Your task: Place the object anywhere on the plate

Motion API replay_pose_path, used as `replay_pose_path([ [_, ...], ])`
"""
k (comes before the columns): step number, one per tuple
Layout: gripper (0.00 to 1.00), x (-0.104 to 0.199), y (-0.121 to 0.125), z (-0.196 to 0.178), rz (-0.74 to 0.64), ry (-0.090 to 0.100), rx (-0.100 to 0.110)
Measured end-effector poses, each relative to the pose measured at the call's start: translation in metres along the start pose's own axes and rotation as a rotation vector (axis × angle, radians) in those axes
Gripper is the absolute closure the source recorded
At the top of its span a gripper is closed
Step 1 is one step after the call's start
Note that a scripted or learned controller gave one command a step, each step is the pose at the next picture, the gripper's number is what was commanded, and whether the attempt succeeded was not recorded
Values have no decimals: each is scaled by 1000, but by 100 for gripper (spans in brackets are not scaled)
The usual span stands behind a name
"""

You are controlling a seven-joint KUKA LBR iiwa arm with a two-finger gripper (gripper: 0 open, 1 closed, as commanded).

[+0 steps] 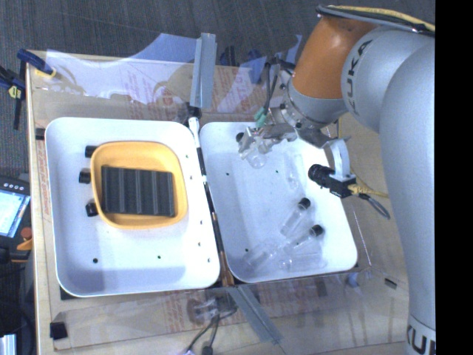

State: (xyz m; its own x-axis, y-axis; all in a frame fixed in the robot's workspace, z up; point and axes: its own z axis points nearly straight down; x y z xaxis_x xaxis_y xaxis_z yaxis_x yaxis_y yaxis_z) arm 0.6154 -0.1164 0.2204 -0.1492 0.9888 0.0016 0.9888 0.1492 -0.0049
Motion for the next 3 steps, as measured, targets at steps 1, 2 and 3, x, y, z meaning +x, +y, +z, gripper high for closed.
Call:
replay_pose_path([
  [1,100,29,23,29,-271,-1,0],
  [2,0,29,23,29,-271,-1,-1],
  [3,0,87,19,-38,-288,-2,-4],
])
